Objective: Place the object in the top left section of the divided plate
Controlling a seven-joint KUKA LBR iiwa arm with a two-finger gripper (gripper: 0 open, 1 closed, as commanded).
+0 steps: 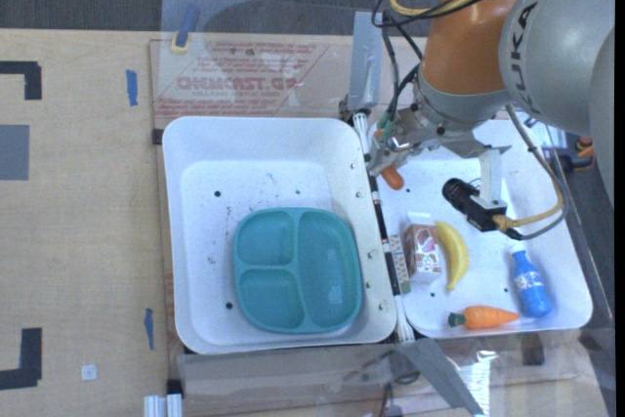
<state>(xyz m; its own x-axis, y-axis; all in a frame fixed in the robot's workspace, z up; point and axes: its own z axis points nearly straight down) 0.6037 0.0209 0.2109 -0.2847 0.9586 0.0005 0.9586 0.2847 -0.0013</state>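
The teal divided plate (295, 271) lies in the left bin (195, 171) with nothing in its three sections. My gripper (389, 149) hangs at the near-left edge of the right bin (562, 303), by the wall between the two bins, mostly covered by the wrist. A small orange object (392, 178) shows just below the gripper; whether it is held or lying on the bin floor is unclear. A banana (452, 252), a brown snack packet (422, 251), a carrot (484, 316) and a blue bottle (528, 281) lie in the right bin.
The two bins meet along a wall (376, 210) just right of the plate. A clear sheet with red print (244, 78) lies behind the left bin. Wooden bench (78, 210) stretches out to the left.
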